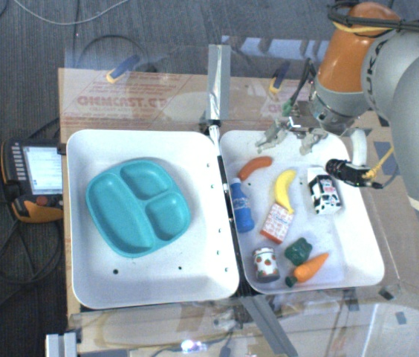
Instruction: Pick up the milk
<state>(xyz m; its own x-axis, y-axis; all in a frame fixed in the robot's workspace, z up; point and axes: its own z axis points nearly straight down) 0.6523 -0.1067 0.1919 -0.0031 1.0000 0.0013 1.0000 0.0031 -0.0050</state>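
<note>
1. Milk [325, 194]: small carton with black-and-white cow patches, in the right bin [365, 270], near that bin's far right side.
2. Relative to the milk: banana [284, 188] just beside it on the left, toward the bin divider; juice box [276, 222] left and nearer the camera; carrot [310, 267] and green piece [297, 250] well toward the near rim.
3. Gripper [293, 131] up-left of the milk, over the far end of the bin, close to the red sausage [255, 166].
4. Fingers spread apart, nothing between them.
5. Key relation: milk down and to the right of the jaws, apart from them, with bare bin floor between.
6. Long axis of the milk roughly along the near-far line of the bin, tilted slightly; hard to tell whether upright or lying down.
7. Black cable fitting [347, 171] just beyond the milk, on its far right side, close to touching it.
8. Likely next need: shift toward the near right, then descend with fingers straddling the carton's short sides.
9. Risk, as a judgement: nudging the banana on the left side.
</note>
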